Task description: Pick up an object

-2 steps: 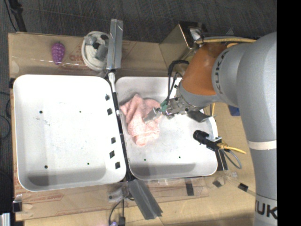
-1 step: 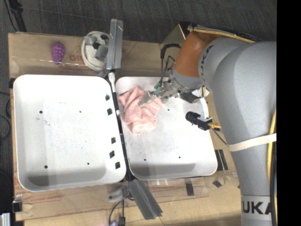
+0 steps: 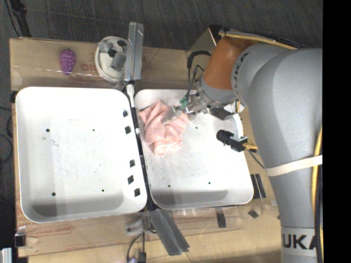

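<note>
Leftmost, on the brown bench [image 3: 38,53] beyond the bins, lies a small purple knobbly lump [image 3: 67,61], and near it a white coiled ring [image 3: 111,59]. Next comes the left shallow white bin [image 3: 71,147]. Past the divider, in the right shallow white bin [image 3: 203,174], a crumpled pink cloth [image 3: 160,129] sits in the far-left part, close to the divider wall.

The tool [image 3: 185,108] is at the cloth's upper-right edge, touching it or just beside it. Whether it is apart, together or clamped on fabric cannot be told at this slant. The grey arm [image 3: 274,92] with its orange band reaches in from the right.

As a judgement, the step in hand is taking hold of the cloth. A good grip would bite a raised fold rather than a thin edge, then rise straight so the fabric does not slip free.

The cloth's long axis seems to run from the bin's far side toward its near side, slightly slanted, with one lobe pointing right toward the tool.
</note>
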You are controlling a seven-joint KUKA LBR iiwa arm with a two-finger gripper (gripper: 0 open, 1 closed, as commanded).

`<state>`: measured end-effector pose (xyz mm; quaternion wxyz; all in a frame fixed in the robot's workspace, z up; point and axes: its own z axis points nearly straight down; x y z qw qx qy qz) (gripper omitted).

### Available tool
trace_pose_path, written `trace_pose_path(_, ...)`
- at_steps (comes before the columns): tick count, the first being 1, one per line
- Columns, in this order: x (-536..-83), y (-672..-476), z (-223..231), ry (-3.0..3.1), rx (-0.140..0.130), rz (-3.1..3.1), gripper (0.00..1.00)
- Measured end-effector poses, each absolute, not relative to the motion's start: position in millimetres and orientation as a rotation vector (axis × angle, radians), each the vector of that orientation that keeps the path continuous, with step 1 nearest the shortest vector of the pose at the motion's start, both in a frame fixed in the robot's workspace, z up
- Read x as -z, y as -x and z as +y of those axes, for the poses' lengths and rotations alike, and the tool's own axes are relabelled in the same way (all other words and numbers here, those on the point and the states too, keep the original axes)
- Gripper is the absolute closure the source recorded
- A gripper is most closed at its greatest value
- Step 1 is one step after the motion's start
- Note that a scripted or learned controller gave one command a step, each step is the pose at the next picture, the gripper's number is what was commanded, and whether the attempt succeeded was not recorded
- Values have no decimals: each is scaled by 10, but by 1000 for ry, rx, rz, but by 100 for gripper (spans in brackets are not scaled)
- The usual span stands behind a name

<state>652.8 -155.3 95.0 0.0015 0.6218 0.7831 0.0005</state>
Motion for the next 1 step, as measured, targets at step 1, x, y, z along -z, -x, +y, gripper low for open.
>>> trace_pose_path(1,-941,-6560,-1175,-1830,3,2552,0)
